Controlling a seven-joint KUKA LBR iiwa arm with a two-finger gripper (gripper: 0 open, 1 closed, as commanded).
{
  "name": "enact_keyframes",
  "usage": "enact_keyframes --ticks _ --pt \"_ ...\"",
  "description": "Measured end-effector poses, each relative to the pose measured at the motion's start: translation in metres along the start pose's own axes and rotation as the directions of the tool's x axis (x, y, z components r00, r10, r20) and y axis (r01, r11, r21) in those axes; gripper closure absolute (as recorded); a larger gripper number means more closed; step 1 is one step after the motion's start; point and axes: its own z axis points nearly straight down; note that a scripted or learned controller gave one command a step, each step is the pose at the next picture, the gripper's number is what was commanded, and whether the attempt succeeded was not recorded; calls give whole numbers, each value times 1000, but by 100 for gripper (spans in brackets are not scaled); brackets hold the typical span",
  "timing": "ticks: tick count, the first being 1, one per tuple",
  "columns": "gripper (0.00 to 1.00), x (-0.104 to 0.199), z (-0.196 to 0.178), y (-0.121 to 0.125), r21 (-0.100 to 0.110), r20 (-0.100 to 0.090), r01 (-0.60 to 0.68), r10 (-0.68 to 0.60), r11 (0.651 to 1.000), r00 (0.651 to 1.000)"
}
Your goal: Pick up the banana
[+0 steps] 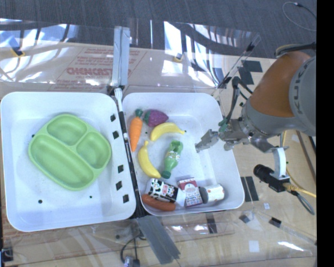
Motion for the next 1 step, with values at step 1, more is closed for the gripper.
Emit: enact_keyframes --ticks 1 --pt "0 46 110 73 -2 2 267 -267 964 964"
